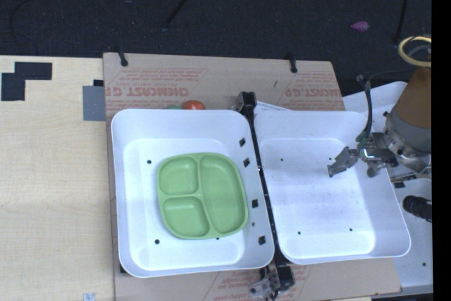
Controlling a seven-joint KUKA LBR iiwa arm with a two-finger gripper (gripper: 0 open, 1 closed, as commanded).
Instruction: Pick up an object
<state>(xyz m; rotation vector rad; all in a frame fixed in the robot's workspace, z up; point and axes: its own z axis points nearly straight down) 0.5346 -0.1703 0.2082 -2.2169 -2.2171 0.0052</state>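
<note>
Reaching in from the right, the gripper (pixel 343 162) hangs over the right-hand white bin (pixel 384 244), its dark fingers apparently pinching nothing; whether they are spread or pressed together cannot be told at this size. No pick appears accomplished yet: the one evident candidate, a green three-compartment plate (pixel 202 194), lies flat in the left-hand white bin (pixel 134 250), well apart from the gripper and across the divider between the bins. Behind the left bin, a small red-orange object (pixel 193 106) rests on the cardboard sheet (pixel 211 81) outside both containers
</note>
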